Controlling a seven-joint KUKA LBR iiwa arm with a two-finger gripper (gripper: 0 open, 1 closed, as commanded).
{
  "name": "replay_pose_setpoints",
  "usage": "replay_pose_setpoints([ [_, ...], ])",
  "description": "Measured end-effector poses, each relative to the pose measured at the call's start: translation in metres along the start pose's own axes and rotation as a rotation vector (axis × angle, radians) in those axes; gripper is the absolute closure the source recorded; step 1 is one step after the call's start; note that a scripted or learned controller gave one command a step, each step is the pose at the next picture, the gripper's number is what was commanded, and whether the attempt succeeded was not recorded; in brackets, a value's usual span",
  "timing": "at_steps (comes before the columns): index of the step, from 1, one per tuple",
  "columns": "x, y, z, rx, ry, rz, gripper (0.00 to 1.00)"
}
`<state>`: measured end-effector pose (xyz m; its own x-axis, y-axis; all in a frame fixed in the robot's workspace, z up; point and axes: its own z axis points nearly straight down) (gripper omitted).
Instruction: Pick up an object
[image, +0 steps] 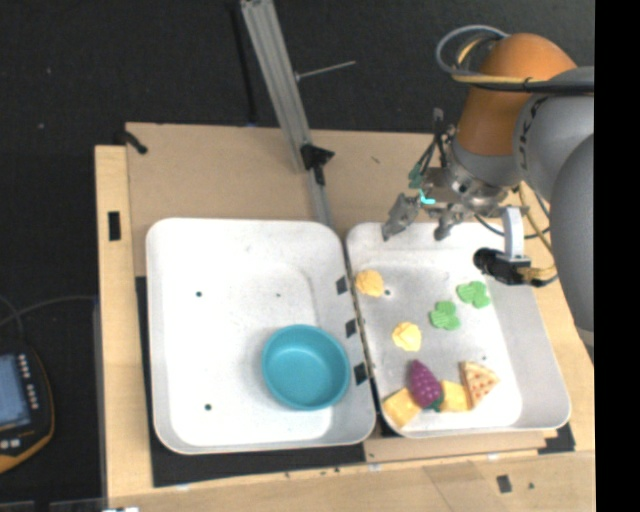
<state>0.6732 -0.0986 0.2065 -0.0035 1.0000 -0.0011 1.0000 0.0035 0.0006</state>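
Below the pincer (420, 222), toy foods (440, 350)

Even overhead light, soft shadows — white bins (250, 250) glare slightly; picture somewhat soft.
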Motion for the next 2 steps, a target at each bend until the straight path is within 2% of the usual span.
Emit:
replay_pose_setpoints([
  [2,-0.008,-0.004,0.108,0.003,-0.001,0.004,0.00],
])
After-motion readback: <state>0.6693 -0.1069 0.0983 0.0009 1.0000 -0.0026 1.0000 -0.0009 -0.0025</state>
